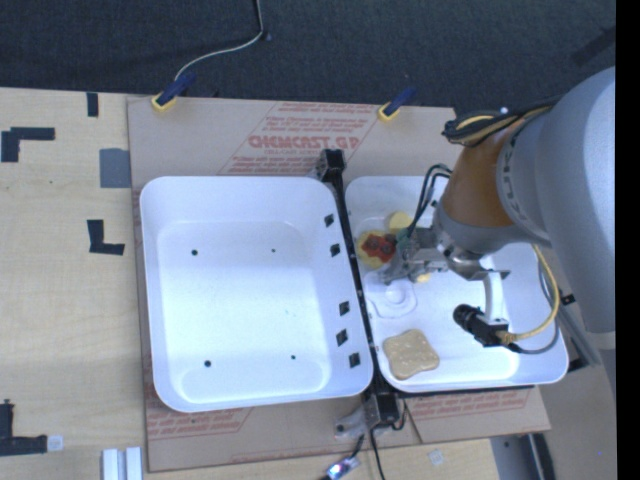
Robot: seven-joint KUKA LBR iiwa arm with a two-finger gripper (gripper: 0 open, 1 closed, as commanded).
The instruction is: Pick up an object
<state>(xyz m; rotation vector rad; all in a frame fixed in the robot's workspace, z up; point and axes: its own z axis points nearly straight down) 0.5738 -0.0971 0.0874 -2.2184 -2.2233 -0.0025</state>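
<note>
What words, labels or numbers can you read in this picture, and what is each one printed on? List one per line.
"CHEMCAST GP": red print on the brown board under the two white bins, seen upside down; the reading is uncertain.
Smaller red lines around it on the same board: too blurred to read.
Nothing legible on the bins or the arm.

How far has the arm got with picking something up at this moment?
Done: the arm is lowered into the right white bin, with its pincer down among the small red and yellow items near the divider. In hand: nothing visibly lifted; a grasp can't be confirmed. Left: secure and raise an item. The flat tan cookie-shaped piece lies apart, untouched.
</note>
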